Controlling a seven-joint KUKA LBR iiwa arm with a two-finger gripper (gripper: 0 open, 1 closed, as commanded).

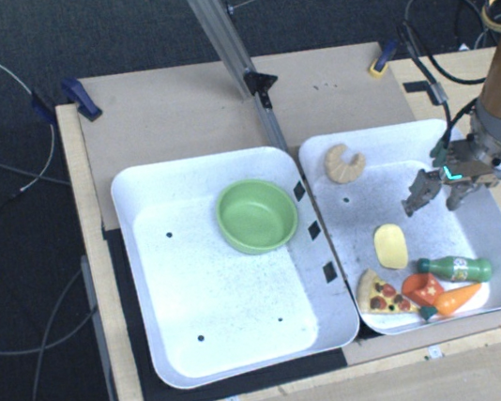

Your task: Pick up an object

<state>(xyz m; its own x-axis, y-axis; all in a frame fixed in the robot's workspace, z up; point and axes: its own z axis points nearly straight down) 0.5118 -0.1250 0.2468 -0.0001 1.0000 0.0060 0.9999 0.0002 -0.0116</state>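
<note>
The left bin (156, 258) is holding a green bowl (256, 215), lying well to the left of the fingers. The right bin (493, 230) is carrying the rest. The gripper (435, 195) is hovering with fingers spread open and gripping nothing. A yellow block (390, 246) is sitting just below-left of the fingertips, the nearest pick. A descent slightly off could be nudging it away, since it looks smooth and rounded.
</note>
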